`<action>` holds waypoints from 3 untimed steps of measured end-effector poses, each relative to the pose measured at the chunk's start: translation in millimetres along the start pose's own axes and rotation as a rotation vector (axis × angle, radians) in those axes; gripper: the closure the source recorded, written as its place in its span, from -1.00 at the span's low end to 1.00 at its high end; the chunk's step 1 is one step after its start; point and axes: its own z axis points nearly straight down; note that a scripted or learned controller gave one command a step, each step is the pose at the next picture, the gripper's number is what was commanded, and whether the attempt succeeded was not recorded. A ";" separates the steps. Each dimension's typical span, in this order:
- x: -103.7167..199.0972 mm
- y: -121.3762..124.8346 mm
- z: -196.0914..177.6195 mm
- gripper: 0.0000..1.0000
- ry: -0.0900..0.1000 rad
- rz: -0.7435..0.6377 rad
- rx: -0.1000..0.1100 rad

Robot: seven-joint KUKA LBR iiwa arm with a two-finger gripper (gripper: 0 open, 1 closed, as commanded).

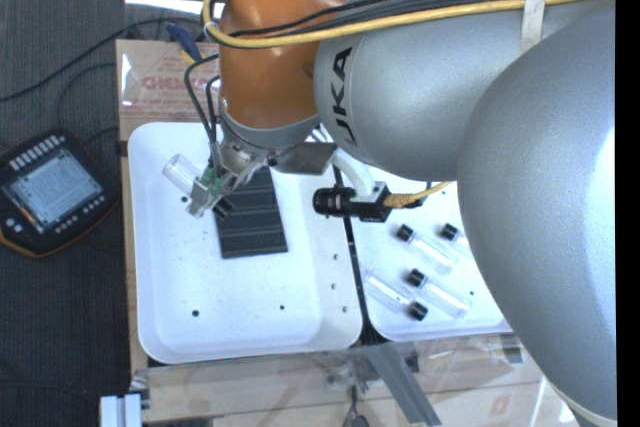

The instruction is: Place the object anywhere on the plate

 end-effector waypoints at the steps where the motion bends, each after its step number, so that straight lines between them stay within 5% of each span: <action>1: 9.5 -8.4 -120.2 1.00 -0.002 -0.149 -0.002; 2: -70.4 72.6 -189.2 1.00 -0.001 0.078 0.000; 3: -71.0 65.0 -189.9 1.00 -0.002 -0.188 -0.002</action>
